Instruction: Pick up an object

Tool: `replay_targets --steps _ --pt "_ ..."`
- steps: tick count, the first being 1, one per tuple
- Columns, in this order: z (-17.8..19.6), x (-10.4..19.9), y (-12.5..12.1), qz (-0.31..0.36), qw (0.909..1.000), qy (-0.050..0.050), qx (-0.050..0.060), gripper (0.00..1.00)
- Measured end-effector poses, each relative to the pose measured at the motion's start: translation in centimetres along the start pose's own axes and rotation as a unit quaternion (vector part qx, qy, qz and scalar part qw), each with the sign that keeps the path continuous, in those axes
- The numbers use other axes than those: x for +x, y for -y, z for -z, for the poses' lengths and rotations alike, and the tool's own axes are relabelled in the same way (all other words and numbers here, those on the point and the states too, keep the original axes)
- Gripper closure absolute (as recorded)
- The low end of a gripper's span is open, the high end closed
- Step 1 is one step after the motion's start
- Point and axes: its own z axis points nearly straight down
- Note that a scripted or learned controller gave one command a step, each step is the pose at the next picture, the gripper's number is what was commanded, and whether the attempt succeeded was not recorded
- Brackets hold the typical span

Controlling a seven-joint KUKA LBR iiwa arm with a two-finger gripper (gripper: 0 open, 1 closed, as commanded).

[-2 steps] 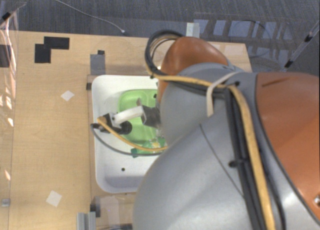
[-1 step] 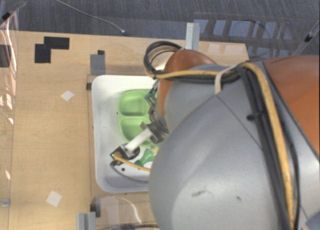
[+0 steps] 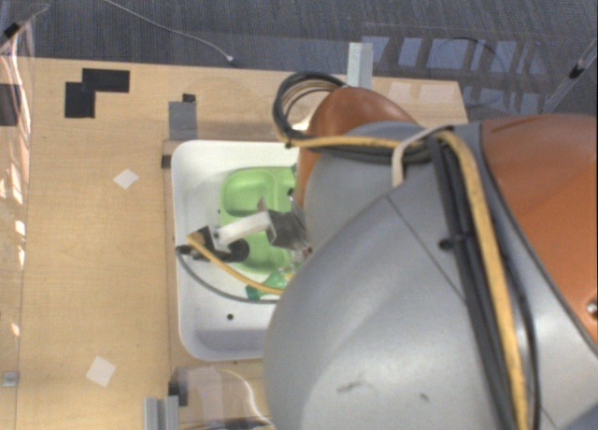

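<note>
A light green object lies in the left white bin, toward its far side. My gripper hangs low over the green object's near right part, reaching in from the right. The big grey arm covers the bin's right half and whatever lies there. A small dark green piece peeks out by the arm's edge, near the bin's middle.
The wooden bench spreads to the left of the bin, with black tape marks at its far left. Metal brackets stand at the bin's corners. A black cable loop lies behind the bin.
</note>
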Motion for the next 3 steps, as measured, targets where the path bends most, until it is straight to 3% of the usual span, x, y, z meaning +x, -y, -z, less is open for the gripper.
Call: replay_targets --steps 2,3 --pt "2.1 0.3 0.0 0.003 1.0000 -0.001 0.001 1.00" --pt "-0.3 2.3 2.2 0.279 0.9601 0.002 0.000 1.00"
